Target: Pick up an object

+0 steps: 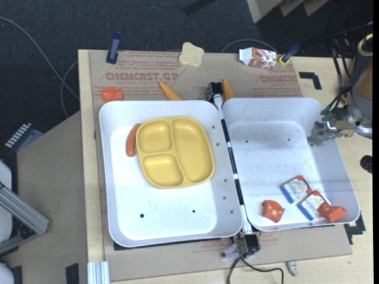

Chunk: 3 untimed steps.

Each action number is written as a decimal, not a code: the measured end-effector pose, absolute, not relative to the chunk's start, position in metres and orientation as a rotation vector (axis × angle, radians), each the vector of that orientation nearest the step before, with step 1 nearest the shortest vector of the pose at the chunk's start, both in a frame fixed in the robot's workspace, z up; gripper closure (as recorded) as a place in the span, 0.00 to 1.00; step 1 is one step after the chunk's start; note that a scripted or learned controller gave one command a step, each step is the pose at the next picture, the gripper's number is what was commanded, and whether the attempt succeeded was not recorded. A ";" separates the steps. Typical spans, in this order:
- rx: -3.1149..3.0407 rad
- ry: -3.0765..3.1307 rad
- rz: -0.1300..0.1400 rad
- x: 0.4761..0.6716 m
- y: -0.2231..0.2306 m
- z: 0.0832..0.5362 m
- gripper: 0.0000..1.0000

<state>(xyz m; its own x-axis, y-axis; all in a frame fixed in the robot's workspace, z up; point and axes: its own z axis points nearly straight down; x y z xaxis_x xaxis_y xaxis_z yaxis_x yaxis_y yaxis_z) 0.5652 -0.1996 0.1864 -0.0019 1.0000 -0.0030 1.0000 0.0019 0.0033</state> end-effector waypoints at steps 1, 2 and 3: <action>2.217 2.221 0.000 0.565 -0.200 0.186 0.00; 2.222 2.223 -0.001 0.510 -0.156 0.169 0.00; 2.223 2.223 -0.001 0.479 -0.128 0.170 0.00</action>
